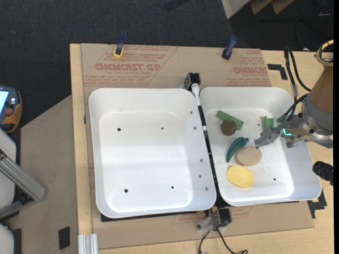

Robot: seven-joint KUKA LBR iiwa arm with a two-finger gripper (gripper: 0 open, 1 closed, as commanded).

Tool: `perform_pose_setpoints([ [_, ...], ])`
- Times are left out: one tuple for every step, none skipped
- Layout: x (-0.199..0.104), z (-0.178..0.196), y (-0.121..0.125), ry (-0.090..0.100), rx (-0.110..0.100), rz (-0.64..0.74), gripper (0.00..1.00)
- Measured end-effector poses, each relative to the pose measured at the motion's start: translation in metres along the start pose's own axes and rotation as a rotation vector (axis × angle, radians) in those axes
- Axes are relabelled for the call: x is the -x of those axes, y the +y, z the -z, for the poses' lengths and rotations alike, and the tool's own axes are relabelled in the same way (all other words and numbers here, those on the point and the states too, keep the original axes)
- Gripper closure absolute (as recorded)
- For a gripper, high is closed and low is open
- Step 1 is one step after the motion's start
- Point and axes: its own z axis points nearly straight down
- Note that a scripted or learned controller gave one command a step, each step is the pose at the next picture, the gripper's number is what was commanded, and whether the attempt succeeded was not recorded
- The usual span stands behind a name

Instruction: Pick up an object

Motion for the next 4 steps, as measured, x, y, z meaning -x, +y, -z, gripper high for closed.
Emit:
perform_pose_setpoints([
  [0.0, 0.011, 0.001, -0.001, 0.003, 0.0, 1.0],
  [-0.094, 0.059, 0.009, 0.001, 0.007, 0.01, 1.0],
  [-0.135, 0.158, 0.018, 0.001, 0.014, 0.007, 1.0],
  [-0.144, 0.059, -0.004, 0.0, -0.011, -0.001, 1.0],
])
